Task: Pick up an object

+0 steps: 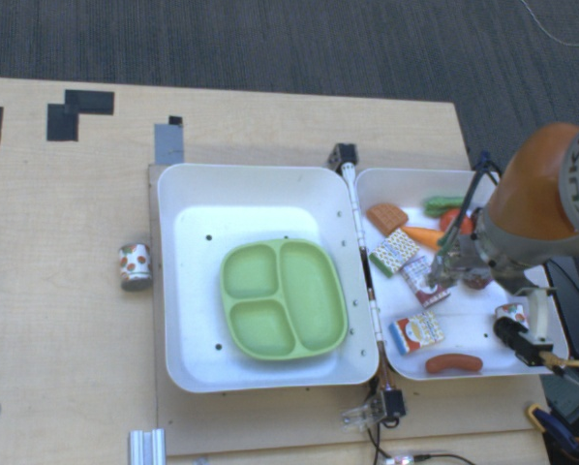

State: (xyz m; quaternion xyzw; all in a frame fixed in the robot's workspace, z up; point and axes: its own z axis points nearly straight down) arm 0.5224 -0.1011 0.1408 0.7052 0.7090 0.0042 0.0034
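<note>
My gripper [442,267] is low in the right bin [483,371], near its middle. It hangs right over a small pinkish packet [429,292] and may be touching it; I cannot tell whether the packet is held. Around it lie a checkered packet [396,251], an orange carrot [423,235], a brown waffle-like piece [387,217], a green vegetable [443,202] and a red piece [453,222]. Nearer the front are a red-and-white carton [417,332] and a sausage [454,363].
The left bin [188,260] holds a green divided plate [284,299]. A small printed can [135,264] lies on the bench left of the bins. The arm's orange band [536,187] overhangs the right bin's far right side. A small tin [512,313] sits by that bin's right wall.
</note>
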